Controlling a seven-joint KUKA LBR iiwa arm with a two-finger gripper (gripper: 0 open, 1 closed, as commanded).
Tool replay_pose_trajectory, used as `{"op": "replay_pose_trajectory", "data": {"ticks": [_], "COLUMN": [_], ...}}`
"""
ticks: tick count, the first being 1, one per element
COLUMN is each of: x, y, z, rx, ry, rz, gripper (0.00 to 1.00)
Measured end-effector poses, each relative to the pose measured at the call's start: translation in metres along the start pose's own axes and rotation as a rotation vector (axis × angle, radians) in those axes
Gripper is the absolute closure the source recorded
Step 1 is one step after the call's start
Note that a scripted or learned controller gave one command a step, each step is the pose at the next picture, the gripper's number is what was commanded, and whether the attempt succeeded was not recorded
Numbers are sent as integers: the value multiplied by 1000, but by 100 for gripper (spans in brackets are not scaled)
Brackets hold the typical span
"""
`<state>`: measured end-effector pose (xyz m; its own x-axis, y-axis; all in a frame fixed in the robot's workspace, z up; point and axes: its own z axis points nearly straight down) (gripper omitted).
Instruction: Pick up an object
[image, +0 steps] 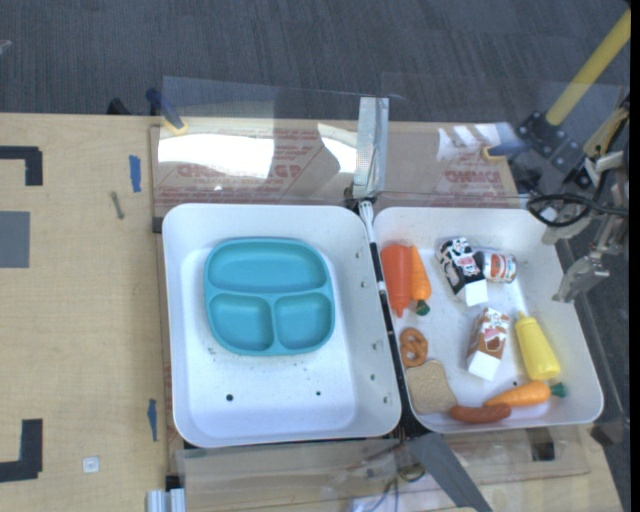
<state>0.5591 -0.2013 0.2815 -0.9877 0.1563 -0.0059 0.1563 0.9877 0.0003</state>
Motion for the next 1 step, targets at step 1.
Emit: {"op": "replay_pose_trajectory", "data": {"ticks": [1], "x": [-35], "y": [55], "z": [154], "rx": [-1], "ry": [-5], "rz": [71], "gripper": [0]}}
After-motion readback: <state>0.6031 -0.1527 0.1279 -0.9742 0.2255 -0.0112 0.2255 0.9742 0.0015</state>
